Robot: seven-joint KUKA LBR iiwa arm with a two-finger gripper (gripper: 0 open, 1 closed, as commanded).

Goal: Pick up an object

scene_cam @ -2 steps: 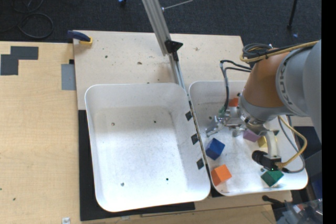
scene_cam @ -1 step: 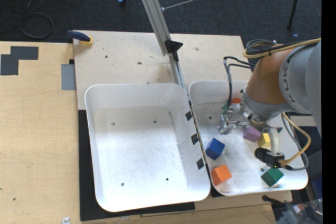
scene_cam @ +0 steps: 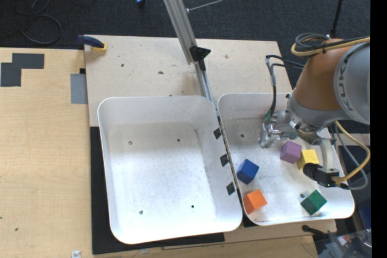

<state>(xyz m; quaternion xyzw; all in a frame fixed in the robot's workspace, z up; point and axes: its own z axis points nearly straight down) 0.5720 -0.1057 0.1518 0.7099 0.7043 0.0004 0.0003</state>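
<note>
A KUKA arm (scene_cam: 329, 84) reaches into the right bin (scene_cam: 242, 107) of two white bins on a bench, its gripper (scene_cam: 273, 133) low near the middle of that bin; whether the gripper is open or closed cannot be told from this angle, and nothing can be seen held in it.

Five small cubes lie in the right bin, one of each colour. A purple cube (scene_cam: 291, 151) sits just beside the gripper, toward the bin's right edge, touching or nearly touching a yellow cube (scene_cam: 309, 158) partly hidden by the arm's cabling. A blue cube (scene_cam: 247, 171) rests near the bin's left edge, with an orange cube (scene_cam: 254, 200) below it in the front left corner. A green cube (scene_cam: 313, 202) sits by the front right corner, well apart from the others. The left bin (scene_cam: 115, 130) holds no cubes.

The cubes look light and rigid, likely foam or wood, with flat faces and matte surfaces that should not slip or break. Any of them would best be taken across two opposite flat sides. The blue, orange and green cubes stand free enough for a pinch; the purple and yellow pair crowd each other, and the orange sits close to the bin wall, which could block one side.
</note>
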